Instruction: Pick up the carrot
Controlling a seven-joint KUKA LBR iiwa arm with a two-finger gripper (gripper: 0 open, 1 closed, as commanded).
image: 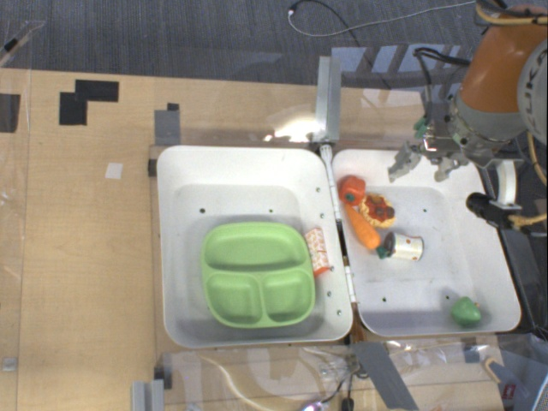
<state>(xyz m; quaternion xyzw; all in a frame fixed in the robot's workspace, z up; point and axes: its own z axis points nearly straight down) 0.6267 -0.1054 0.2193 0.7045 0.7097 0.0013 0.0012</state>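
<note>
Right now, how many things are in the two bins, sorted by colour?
Green: 2, the plate and a small green vegetable
Orange or red: 3, the carrot, a tomato, a pizza slice
White: 2, a packet, a small cup
Total: 7

A single fixed camera hangs above the bench (77, 255) and looks down on it at a slant, with the far edge and a strip of dark carpet (171, 15) toward 12 o'clock and the near edge toward 6 o'clock. It stands far enough back to take in both white bins whole, the left bin (175, 229) near centre and the right bin (488, 264) toward 3 o'clock, where the arm (501, 75) enters the frame
</note>
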